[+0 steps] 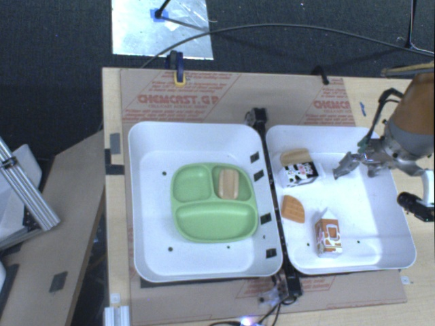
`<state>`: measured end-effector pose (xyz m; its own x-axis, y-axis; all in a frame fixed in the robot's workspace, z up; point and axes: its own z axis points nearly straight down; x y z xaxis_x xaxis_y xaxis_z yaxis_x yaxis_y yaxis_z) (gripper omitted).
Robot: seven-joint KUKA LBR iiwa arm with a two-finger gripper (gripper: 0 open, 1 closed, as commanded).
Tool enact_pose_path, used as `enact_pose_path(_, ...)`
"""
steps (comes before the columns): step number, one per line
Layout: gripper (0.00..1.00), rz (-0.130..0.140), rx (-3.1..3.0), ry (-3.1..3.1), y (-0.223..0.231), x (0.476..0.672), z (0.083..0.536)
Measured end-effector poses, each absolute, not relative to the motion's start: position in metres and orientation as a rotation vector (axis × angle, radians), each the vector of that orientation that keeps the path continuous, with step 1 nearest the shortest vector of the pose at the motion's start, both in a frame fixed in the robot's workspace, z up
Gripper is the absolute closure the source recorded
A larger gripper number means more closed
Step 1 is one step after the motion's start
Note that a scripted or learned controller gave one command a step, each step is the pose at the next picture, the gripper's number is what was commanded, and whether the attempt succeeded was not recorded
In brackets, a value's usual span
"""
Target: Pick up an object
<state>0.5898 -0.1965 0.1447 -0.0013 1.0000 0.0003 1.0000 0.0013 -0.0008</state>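
Note:
The right bin (380, 209) holds three loose items. A tan piece lying on a black-and-white patterned card (298, 168) is near its far left. A flat orange-brown wafer (293, 209) is below that. A small orange and white carton (328, 237) stands toward the front. My gripper (356, 168) hangs over the bin's upper right part, to the right of the patterned card. Its two fingers are spread open with nothing between them.
The left bin (156, 250) carries a green divided plate (215, 219) with a tan bread-like piece (228, 183) in its upper right compartment. A black divider clip strip (270, 195) runs between the bins. A metal frame (24, 189) stands at far left.

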Motion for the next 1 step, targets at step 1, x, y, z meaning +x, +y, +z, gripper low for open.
enact_pose_path(1,0.0,0.001,-2.221,-2.222,-0.2039,0.5878,0.0998)
